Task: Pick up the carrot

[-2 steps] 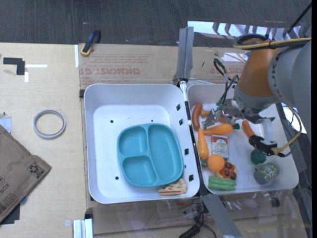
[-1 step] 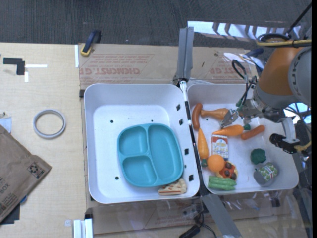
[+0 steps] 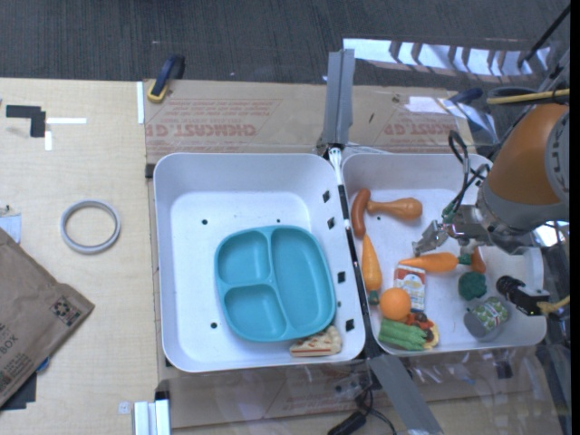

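Note:
The carrot [image 3: 439,263] lies on its side in the middle of the right bin [image 3: 426,172]. It is orange, with a green top pointing right. My gripper [image 3: 433,239] hangs just above the carrot's left half, at the end of the grey wrist below the orange band. From this angle I cannot make out how its jaws stand, or whether it touches the carrot.
Around the carrot lie a small carton [image 3: 412,285], an orange [image 3: 394,304], a green pod [image 3: 403,335], broccoli [image 3: 471,285], a can [image 3: 488,315], a red sausage [image 3: 360,211], a drumstick [image 3: 396,209] and an orange tapered piece [image 3: 371,263]. The left bin [image 3: 181,243] holds a teal plate [image 3: 275,282] and a sandwich [image 3: 317,343].

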`<move>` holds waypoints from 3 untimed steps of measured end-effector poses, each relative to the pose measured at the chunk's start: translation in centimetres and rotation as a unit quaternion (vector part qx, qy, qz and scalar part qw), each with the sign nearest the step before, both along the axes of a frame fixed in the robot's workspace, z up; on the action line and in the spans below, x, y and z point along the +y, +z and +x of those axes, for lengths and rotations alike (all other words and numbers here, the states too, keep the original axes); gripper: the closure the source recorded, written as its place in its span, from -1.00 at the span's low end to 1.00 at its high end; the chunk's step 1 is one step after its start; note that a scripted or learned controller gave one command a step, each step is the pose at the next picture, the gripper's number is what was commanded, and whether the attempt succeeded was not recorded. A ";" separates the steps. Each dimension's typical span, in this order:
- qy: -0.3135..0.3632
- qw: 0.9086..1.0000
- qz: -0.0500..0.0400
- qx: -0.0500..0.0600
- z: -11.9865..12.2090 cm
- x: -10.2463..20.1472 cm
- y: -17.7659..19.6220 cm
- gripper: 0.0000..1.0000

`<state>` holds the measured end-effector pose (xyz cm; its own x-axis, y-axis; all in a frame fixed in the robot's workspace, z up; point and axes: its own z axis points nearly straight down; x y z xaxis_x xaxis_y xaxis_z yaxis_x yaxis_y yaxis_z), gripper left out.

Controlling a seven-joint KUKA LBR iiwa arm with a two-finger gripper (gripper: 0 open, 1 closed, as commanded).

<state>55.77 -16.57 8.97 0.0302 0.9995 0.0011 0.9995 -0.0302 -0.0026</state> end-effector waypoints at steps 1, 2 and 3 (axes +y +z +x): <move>0.064 0.998 0.005 0.000 -4.9 -2.4 0.0 -1.00; 0.173 0.985 0.002 -0.001 -7.8 -3.3 0.0 -1.00; 0.172 0.985 0.002 -0.002 -7.7 -3.3 0.7 1.00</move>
<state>48.12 -19.89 9.71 -0.3095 0.9509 0.0043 0.9509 0.3095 0.0013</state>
